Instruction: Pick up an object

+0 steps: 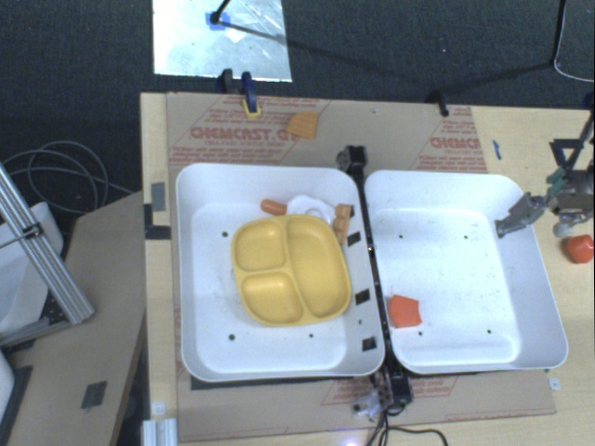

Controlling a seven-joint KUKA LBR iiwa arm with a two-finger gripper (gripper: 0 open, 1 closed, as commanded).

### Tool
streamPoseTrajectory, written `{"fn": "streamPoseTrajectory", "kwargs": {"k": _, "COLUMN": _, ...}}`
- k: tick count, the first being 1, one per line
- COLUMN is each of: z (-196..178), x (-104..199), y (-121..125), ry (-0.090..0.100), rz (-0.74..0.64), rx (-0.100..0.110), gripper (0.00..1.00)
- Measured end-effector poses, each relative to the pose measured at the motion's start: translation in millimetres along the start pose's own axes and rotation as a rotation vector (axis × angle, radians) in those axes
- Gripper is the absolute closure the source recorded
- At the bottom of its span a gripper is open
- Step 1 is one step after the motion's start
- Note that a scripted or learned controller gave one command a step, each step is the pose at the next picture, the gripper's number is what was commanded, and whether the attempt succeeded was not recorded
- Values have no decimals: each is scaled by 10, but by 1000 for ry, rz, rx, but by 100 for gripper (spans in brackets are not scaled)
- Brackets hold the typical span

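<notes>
A yellow divided plate (289,269) lies in the middle of the left bin (200,342). Behind it sit a small orange sausage-shaped piece (273,207), a white object (309,208) and a small tan block (342,219). An orange block (403,311) rests near the front left corner of the right bin (483,342). My gripper (514,218) hangs over the right bin's far right rim, well away from the orange block and from everything in the left bin. Nothing is seen in its grasp.
A tan piece (302,124) lies on the cardboard behind the bins. A shiny sheet (223,26) is on the dark floor at the back. Black clips (354,158) join the bins along the middle seam. A metal frame (37,249) stands at the left.
</notes>
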State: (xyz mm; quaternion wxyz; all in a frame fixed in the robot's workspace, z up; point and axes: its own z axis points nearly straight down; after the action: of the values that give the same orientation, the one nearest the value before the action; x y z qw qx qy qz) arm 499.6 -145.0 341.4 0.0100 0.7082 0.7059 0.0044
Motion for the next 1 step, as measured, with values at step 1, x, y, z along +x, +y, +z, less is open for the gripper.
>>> {"fn": "streamPoseTrajectory", "kwargs": {"k": 1, "z": 713, "x": 782, "y": -29, "ry": 11, "rz": -14, "rx": 23, "gripper": 0}}
